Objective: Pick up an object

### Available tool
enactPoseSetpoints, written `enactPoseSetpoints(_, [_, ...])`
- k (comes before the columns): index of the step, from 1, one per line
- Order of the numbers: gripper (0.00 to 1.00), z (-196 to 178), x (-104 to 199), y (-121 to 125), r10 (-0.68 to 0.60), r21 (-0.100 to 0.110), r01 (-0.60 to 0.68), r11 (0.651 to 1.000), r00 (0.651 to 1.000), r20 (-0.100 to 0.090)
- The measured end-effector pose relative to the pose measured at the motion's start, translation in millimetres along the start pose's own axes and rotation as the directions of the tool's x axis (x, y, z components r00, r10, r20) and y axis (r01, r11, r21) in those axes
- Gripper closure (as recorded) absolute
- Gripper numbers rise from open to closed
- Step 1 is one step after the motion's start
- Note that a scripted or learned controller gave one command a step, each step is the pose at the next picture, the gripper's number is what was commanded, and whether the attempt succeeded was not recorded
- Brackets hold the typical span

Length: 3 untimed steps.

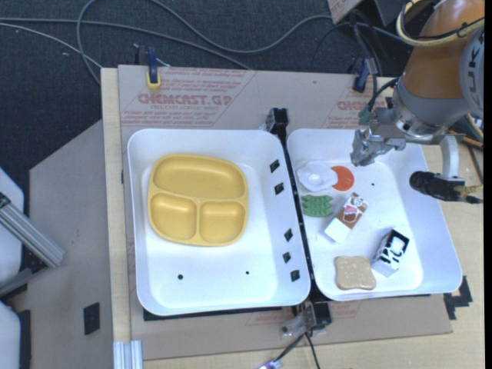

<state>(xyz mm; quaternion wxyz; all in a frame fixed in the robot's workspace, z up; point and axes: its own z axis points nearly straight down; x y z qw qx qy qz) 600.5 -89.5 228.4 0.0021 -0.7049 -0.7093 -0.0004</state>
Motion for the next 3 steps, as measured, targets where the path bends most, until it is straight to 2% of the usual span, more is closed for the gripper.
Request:
enactPoseSetpoints(2, [1.0,-9.4,92.4,-36.7,0.0,0.001,0.0,1.0,1.0,0.0])
enactPoseSetpoints(3, [1.0,3.7,146.1,-58.5,0.001,0.003,-0.001,1.0,1.0,0.001])
